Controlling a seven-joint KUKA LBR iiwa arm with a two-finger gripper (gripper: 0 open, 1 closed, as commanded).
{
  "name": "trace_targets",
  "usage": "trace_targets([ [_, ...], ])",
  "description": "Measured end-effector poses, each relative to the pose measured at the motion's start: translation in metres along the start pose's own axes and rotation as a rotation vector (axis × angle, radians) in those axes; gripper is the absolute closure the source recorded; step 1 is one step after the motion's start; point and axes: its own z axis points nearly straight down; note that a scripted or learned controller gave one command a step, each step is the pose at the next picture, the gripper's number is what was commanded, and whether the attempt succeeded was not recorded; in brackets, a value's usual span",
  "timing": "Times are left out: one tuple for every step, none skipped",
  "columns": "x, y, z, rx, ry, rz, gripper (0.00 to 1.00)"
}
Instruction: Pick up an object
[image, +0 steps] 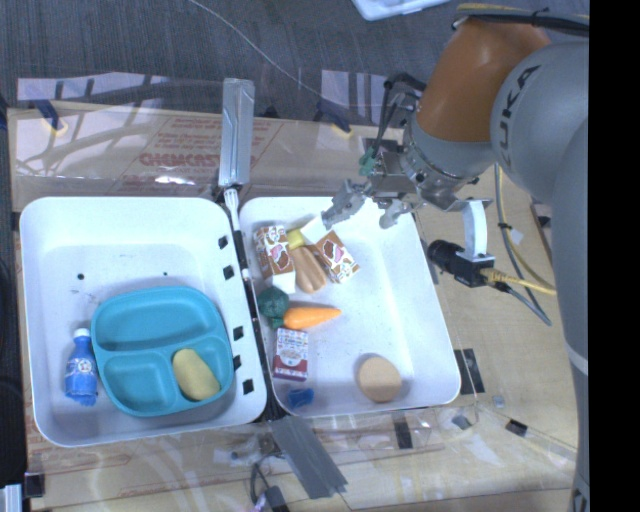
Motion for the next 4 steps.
trace_targets([
  [0.012,0.026,0.171,-0.017,0.001,0.074,0.00],
  [0.007,0.012,0.177,-0.039,-0.005,-0.285,0.00],
  [-0.022,0.033,0.165,0.008,0.009,-0.752,0.00],
  [-0.022,0.033,0.165,0.008,0.009,-0.752,0.00],
])
